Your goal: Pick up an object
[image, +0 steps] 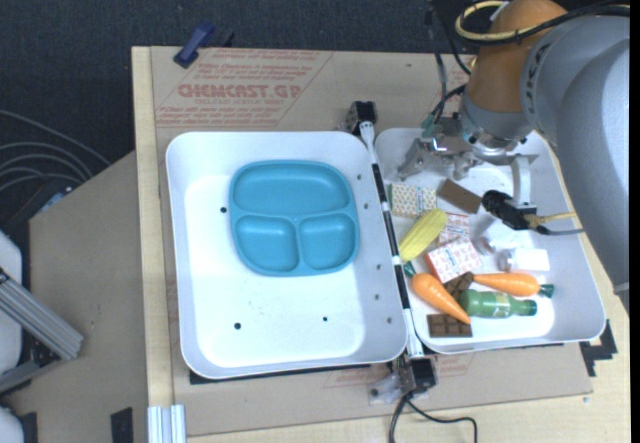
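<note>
Here your gripper [462, 159] hangs over the far end of the right bin [580, 316], and the corn cob [422, 233] lies just nearer the camera and left of it, long axis slanting toward the divider. Whether the gripper is spread or closed, you cannot tell; nothing is visibly held in it.

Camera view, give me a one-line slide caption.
Grey arm reaches over the right white bin of toy food, beside the left bin holding a blue divided plastic plate.
</note>
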Motion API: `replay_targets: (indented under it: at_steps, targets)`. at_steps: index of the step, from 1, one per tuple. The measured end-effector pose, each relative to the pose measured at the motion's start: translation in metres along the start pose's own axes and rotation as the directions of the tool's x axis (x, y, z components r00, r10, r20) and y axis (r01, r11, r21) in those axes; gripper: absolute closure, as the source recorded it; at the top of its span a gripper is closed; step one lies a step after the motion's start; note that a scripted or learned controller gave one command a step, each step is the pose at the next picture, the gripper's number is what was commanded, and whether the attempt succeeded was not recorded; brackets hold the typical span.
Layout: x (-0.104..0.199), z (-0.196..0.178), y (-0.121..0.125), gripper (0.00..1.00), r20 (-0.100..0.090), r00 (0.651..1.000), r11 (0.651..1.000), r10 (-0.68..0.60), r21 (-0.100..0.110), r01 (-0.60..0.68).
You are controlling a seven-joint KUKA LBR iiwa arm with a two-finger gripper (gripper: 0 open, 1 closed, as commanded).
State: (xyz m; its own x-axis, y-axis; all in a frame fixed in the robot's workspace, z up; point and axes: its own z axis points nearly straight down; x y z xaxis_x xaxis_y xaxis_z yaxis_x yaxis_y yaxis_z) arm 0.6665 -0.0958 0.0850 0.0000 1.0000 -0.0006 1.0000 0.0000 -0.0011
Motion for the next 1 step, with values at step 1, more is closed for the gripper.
replay_targets:
  at_steps: [1]
  targets:
    - [-0.0009, 0.0000, 0.0000, 0.00, 0.000, 1.000, 1.000, 0.000, 0.000, 0.000]
